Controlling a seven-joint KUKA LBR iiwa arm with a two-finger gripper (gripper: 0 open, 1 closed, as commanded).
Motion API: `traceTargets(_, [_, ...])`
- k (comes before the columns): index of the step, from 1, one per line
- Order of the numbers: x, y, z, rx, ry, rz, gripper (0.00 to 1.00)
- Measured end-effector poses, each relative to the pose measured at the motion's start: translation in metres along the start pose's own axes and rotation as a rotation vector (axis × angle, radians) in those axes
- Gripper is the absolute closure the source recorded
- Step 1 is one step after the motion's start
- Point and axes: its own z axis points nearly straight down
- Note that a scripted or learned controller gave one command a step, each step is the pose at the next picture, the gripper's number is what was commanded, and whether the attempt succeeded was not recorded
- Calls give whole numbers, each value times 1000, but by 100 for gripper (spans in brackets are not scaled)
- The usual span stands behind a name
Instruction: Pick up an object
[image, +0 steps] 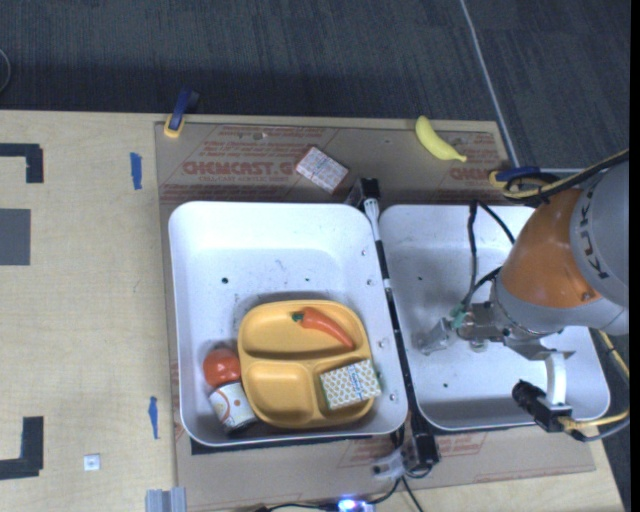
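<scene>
The left bin (210, 250) holds a yellow divided plate (270, 385). An orange carrot (325, 323) lies in the plate's upper section and a small patterned box (349, 384) in its lower right section. A red and white can-like object (224, 385) leans against the plate's left side. My gripper (435, 338) hangs low over the floor of the right bin (440, 240), near its left-centre, below the orange-banded wrist (545, 265). Nothing shows between its tips.
A yellow banana (438, 140) and a small checkered box (321, 169) lie on the cardboard behind the bins. Blue clamps (180, 110) hold the cardboard's corners. Black cables run along the divider between the bins and around the arm.
</scene>
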Motion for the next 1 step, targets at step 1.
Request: traceTargets(1, [4,-25,0,-3,-1,0,0])
